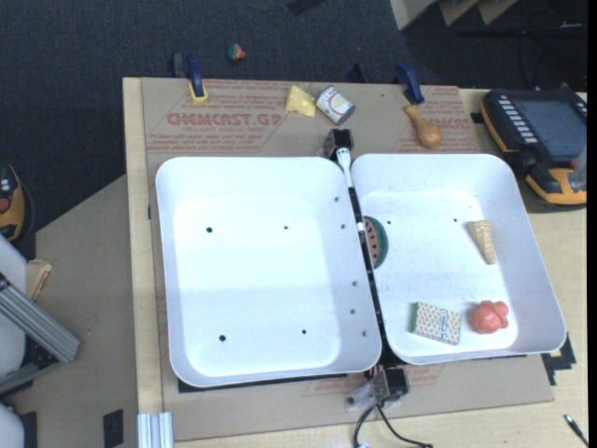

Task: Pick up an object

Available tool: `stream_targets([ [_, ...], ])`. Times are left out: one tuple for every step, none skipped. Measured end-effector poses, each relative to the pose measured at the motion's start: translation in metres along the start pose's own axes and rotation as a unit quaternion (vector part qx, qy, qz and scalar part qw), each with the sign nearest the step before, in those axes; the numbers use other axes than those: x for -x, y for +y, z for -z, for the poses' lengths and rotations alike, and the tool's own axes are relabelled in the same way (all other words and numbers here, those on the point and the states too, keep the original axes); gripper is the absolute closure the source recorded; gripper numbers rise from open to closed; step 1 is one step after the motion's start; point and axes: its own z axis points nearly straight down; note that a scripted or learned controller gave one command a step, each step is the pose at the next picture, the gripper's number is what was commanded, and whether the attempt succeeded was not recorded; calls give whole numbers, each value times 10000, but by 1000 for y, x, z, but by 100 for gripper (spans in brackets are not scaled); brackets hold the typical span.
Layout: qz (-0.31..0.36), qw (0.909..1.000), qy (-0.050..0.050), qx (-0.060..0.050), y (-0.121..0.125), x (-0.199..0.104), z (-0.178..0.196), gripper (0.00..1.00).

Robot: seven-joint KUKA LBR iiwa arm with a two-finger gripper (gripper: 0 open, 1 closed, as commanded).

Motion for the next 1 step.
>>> stream_targets([
  [5, 10000, 11, -36, 2, -9, 91, 100],
])
